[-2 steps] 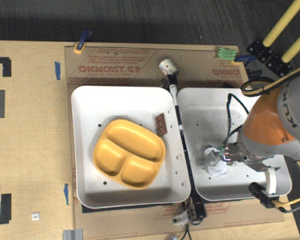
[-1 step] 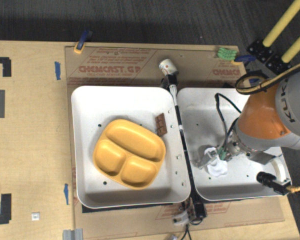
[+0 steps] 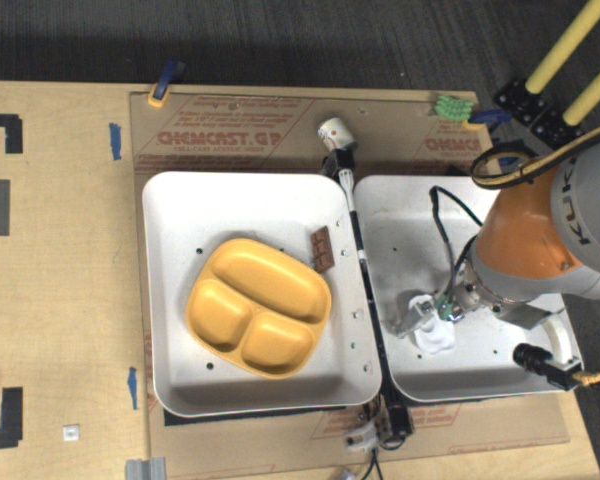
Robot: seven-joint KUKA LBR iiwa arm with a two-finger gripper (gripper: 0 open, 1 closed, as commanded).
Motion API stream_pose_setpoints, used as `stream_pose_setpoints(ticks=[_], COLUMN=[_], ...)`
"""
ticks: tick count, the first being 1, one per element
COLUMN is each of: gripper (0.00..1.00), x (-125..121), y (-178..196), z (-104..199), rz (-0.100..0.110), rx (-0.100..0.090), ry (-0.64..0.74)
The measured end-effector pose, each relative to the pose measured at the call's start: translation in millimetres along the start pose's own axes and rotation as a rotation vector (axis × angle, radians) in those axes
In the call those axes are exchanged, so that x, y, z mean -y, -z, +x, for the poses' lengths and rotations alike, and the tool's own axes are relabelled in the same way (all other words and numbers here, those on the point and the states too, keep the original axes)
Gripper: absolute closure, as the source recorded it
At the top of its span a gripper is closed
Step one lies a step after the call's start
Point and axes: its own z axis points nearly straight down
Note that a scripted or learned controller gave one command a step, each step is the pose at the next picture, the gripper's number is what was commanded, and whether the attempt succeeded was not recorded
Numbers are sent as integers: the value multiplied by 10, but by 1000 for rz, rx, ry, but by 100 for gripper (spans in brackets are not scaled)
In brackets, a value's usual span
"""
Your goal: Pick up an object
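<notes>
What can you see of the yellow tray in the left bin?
The yellow tray is a rounded, glossy, plastic-looking dish with three compartments: one long one along its upper right, two smaller ones below. It lies turned at a diagonal on the floor of the left bin, roughly centred. A small brown piece lies apart, just off its upper-right edge.

Red "CHEMCAST GP" print (partly faint) runs along the brown protective sheet (image 3: 230,133) just behind the left bin (image 3: 170,268).

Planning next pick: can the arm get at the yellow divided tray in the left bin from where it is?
Probably yes. The yellow tray lies uncovered in the left bin, with a small brown piece beside it. The gripper is over the right bin, so it must cross the divider.
</notes>
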Motion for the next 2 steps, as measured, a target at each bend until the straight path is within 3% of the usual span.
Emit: stream_pose_setpoints(ticks=[2], gripper=[0], x=[0], y=[0], z=[0], rz=[0], rx=[0], ry=[0])
